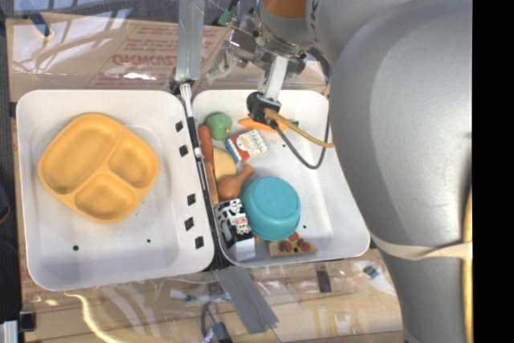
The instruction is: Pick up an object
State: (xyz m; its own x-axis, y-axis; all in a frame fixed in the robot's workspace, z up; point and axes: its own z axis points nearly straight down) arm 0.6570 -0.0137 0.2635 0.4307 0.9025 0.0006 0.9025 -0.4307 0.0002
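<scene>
Bench: brown card under a clear sheet, with two white bins side by side.

1. Left bin: one yellow divided plate, lying flat near the centre, slightly toward 10 o'clock.
2. Right bin, crowded on its 9 o'clock side:
 - green ball at 11 o'clock
 - orange carrot-like piece just beside the ball, at its 3 o'clock
 - sausage along the 9 o'clock wall
 - small carton near the middle
 - brown drumstick touching the teal bowl; the bowl sits toward 6 o'clock
 - black-and-white piece at 7 o'clock
3. Arm: I see it reaching in from 3 o'clock. The gripper hangs over the right bin's 12 o'clock rim, above the green ball and apart from it.

Gripper state: I cannot tell whether it is released or clenched. I see nothing carried in it.

Progress, by my reading: no object is lifted and every item lies in its bin. Choosing a target, descending, closing and raising all remain. The green ball and carrot-like piece lie nearest.
</scene>
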